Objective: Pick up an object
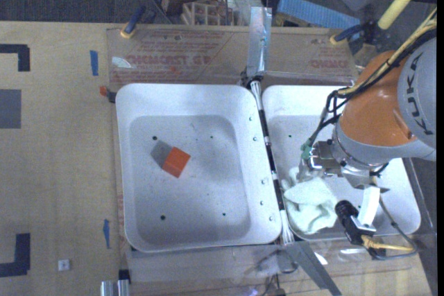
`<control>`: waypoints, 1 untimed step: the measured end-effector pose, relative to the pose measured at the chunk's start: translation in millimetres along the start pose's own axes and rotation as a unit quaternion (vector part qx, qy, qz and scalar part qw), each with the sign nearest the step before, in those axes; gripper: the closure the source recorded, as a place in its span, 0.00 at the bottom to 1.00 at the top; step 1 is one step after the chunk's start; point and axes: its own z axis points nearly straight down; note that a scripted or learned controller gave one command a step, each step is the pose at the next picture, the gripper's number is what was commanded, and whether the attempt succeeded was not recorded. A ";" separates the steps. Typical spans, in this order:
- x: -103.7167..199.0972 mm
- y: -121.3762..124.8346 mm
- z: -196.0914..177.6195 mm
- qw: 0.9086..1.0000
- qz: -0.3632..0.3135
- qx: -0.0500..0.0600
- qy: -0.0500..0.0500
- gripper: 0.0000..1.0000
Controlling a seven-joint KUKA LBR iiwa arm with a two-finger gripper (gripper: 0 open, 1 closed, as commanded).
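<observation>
An orange block [177, 161] with a grey face lies in the left bin [139, 107], left of its middle. A crumpled pale green and white soft object [310, 209] lies at the front left of the right bin [291, 107]. The arm reaches in from the right, and its orange band hangs over the right bin. My gripper [313, 170] points down just above the back edge of the soft object, and the wrist body hides much of it. I see nothing lifted off the bin floor.
The raised rims of the two bins meet in a ridge [267, 163] just left of the gripper. Cables and a white connector [368, 208] hang from the wrist over the right bin's front. Cardboard walls [180, 62] stand behind both bins.
</observation>
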 end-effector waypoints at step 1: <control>9.4 -0.2 -58.7 1.000 -0.013 0.001 0.000 1.00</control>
